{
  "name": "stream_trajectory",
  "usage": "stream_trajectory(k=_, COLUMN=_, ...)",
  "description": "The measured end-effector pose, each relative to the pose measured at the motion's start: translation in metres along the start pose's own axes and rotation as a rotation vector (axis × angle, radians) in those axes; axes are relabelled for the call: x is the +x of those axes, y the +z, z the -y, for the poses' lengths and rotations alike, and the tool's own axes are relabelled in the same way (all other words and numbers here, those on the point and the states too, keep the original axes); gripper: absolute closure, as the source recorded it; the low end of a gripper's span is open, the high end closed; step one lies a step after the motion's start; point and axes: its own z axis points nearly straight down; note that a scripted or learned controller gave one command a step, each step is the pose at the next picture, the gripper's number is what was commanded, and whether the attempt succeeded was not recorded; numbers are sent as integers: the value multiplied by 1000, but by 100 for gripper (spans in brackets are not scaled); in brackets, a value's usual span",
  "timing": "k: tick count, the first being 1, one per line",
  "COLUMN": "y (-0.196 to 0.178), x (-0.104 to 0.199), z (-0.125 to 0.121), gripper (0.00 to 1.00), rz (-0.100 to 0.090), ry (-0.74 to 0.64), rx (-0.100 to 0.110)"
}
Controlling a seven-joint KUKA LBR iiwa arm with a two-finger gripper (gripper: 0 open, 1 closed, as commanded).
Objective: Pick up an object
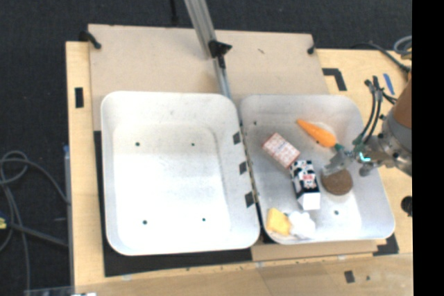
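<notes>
While the gripper (345, 161) hovers low in the right bin (368, 218) – just above a brown disc (338, 183) (carrot (316, 132) nearby) – nothing is lifted yet. Whether it is spread or closed, I cannot tell.

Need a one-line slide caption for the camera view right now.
Gripper hovers over the brown disc in the right bin, beside carrot, pink box and carton.

Arm enters from right edge, orange band partly visible at upper right, grey wrist below it. Dark cables loop above wrist. Gripper (345, 161) extends leftward and low, fingers angled down-left. Finger spacing too small to judge.
</notes>
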Motion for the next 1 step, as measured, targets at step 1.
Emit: stream_trajectory(k=1, y=-2, x=0, z=-1, gripper=0, rz=1, ry=1, rx=-4)
